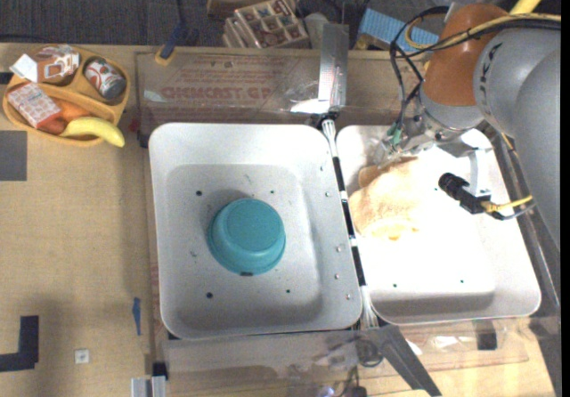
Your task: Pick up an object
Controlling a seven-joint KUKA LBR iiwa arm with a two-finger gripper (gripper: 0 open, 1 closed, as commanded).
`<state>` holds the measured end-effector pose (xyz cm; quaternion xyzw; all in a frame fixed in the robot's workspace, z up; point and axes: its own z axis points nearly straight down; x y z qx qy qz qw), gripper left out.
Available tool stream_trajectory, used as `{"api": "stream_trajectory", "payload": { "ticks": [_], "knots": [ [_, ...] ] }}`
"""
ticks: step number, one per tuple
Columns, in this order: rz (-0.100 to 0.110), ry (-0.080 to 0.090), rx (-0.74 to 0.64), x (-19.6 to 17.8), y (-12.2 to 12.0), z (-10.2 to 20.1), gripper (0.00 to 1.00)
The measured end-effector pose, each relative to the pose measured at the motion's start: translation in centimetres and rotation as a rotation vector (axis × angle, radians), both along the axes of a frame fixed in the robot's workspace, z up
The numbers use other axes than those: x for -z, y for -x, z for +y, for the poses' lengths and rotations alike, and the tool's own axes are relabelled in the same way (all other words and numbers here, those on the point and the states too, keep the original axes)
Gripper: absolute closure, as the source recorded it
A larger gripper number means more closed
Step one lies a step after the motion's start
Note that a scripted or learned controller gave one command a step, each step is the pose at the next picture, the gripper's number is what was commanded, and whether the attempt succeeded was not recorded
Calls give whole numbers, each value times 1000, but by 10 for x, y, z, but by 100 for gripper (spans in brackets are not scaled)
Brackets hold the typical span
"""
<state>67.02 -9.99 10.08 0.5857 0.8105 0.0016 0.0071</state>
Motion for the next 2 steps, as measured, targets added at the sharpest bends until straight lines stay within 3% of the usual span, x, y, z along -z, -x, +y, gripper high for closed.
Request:
{"api": "stream_trajectory", "payload": {
  "ticks": [1, 2],
  "knots": [
    [9, -5, 60, -93, 2, 42, 100],
    [9, -5, 95, -159, 3, 84, 100]
  ]
}}
